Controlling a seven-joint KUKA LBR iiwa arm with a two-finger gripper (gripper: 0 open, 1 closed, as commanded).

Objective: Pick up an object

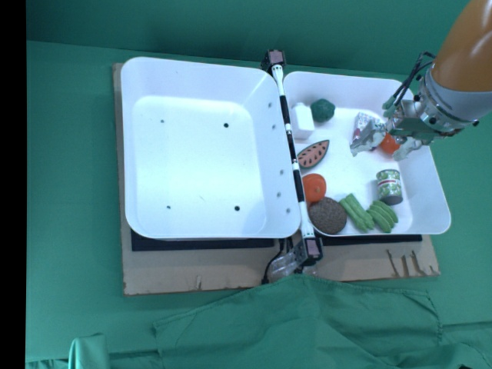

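Hovering over right bin, claw low at far right side. Finger spread: cannot tell, nothing visibly gripped. Lying just left of claw: crumpled silver packet, long axis slanting; peeking right beside claw: small orange piece.

The grey arm with its orange band runs off the right edge. Its wrist covers most of a small orange-red object in the right-hand shallow white bin, and the gripper's fingers can't be made out
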